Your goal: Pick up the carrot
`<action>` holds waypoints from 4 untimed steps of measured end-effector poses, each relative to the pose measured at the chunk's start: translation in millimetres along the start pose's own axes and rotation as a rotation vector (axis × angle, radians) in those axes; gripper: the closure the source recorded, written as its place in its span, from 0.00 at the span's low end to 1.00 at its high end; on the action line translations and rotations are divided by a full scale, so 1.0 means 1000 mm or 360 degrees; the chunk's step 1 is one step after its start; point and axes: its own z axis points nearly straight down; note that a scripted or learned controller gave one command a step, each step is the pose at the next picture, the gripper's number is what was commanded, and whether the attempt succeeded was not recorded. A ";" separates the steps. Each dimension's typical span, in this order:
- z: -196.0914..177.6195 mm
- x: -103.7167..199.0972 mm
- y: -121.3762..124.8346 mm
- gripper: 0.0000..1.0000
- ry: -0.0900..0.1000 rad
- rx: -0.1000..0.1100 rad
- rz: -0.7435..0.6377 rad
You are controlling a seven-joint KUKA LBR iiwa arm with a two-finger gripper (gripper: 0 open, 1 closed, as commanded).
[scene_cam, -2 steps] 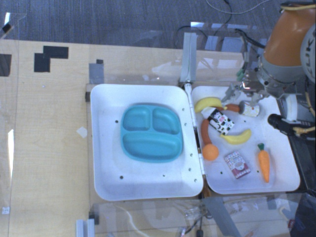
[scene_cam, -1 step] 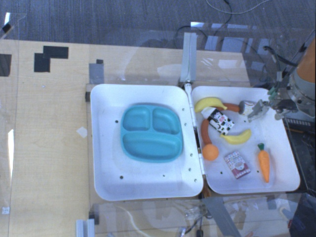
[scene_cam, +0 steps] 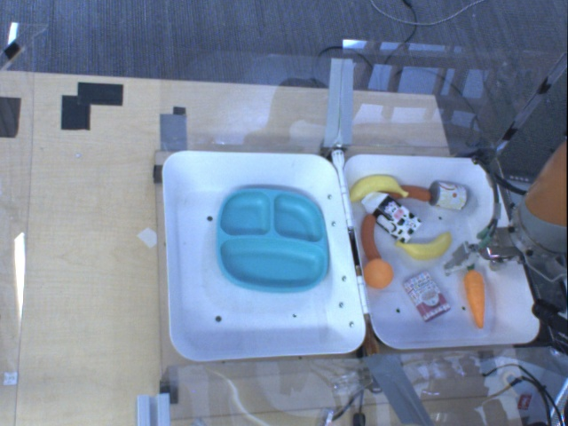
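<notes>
Carrot (scene_cam: 476,297) just below tool (scene_cam: 470,256)

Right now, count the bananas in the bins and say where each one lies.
2. One banana lies at the right bin's far left corner; the other banana lies mid-bin, beside the cow-patterned toy. None seems hidden.

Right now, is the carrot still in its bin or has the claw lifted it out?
In the bin. The carrot lies flat on the right bin's floor, pointed end toward the near edge, with the claw just above its top.
</notes>
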 end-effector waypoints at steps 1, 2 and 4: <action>0.034 0.002 -0.021 0.00 -0.0006 -0.0025 -0.0034; 0.025 0.002 -0.018 1.00 -0.0006 -0.0029 -0.0037; -0.027 0.098 -0.015 1.00 -0.0004 -0.0011 -0.0025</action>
